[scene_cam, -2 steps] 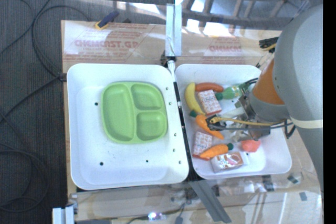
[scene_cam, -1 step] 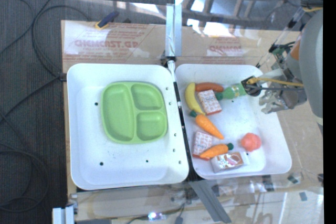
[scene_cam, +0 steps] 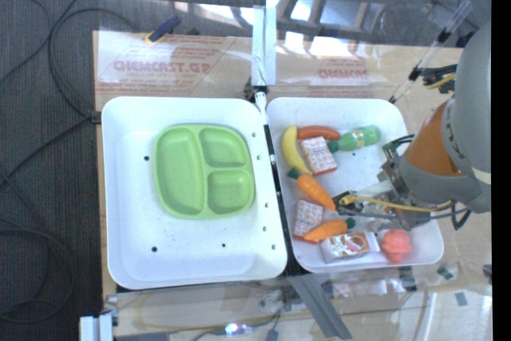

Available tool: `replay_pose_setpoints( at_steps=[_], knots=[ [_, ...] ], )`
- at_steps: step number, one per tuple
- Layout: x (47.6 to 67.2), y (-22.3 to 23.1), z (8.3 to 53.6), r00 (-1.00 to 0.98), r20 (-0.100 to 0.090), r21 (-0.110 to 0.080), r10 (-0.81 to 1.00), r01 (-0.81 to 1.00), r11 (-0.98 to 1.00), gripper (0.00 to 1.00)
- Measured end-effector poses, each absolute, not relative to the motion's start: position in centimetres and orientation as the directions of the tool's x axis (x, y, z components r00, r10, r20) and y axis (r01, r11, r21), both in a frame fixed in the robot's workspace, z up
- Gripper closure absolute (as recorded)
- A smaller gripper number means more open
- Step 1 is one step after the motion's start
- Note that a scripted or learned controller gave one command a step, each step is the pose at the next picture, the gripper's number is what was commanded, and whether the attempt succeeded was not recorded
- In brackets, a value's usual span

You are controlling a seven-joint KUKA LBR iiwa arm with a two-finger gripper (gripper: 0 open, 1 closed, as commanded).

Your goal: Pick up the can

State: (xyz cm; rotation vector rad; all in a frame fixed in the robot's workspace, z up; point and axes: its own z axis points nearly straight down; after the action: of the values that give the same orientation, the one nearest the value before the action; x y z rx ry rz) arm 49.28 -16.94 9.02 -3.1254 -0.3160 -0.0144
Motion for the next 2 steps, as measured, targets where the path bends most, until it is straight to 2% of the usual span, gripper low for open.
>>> replay_pose_setpoints(
  at_steps=[1, 2],
  knots=[
    [56.1, -15.1, 22.0, 0.979, -0.005, 0.002, 0.202, 0.202, -0.979, 1.0],
    [50.1, -9.8, 9.2, 0.956, 0.005, -0.002, 0.293, 0.293, -0.956, 1.0]
  ],
)
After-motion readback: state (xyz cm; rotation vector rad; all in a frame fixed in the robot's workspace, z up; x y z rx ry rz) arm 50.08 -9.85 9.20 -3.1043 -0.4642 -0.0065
